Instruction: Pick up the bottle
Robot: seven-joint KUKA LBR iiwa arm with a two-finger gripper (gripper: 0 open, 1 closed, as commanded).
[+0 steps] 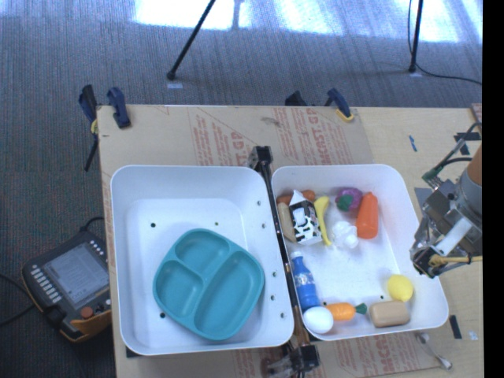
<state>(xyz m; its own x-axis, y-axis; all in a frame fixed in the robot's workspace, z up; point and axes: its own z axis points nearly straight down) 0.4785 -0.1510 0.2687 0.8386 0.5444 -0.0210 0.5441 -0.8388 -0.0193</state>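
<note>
The blue bottle [305,281] lies in the right bin [409,187], close to the bin's left wall — just above a white egg [318,320] and below a black-and-white milk carton [303,220]. The tool [431,252] hangs at the right bin's right edge, well apart from the bottle; I cannot tell how it is set.
</note>
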